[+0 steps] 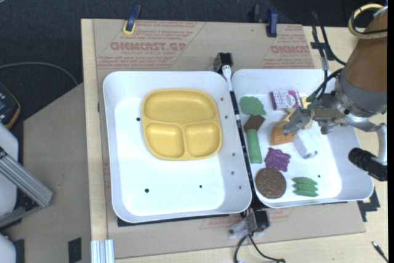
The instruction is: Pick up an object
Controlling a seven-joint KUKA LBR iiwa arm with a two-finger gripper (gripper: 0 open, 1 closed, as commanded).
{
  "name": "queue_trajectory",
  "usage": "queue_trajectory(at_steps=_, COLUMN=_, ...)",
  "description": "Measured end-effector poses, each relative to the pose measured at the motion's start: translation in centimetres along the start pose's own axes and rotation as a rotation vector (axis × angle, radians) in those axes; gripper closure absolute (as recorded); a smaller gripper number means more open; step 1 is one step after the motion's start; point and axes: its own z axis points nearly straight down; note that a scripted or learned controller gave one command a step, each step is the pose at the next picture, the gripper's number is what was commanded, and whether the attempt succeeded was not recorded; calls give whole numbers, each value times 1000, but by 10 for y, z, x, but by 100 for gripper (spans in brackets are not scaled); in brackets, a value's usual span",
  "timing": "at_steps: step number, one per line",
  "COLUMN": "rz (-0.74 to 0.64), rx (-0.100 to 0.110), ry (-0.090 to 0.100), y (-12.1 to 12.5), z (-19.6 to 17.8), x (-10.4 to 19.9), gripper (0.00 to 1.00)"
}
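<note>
Bench (184, 40): I see brown board top, red lettering | left white bin (123, 151) and right white bin (345, 175) touching | blue clamps (271, 21) at far edge

The left bin (123, 151) holds a yellow divided plate (182, 122). In the right bin (345, 185) lie a green leaf (252, 105), a green stick (253, 146), a purple grape bunch (277, 159), a brown round patty (270, 182), a green pea pod (305, 186) and a pink package (285, 98). The gripper (297, 122) hangs low over the right bin, just above an orange piece (281, 134).
</note>
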Motion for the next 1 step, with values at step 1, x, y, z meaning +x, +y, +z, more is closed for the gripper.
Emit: queue_trajectory(at_steps=1, rz=-2, rx=-10, ry=-1, y=2, z=-5, x=0, gripper=0)
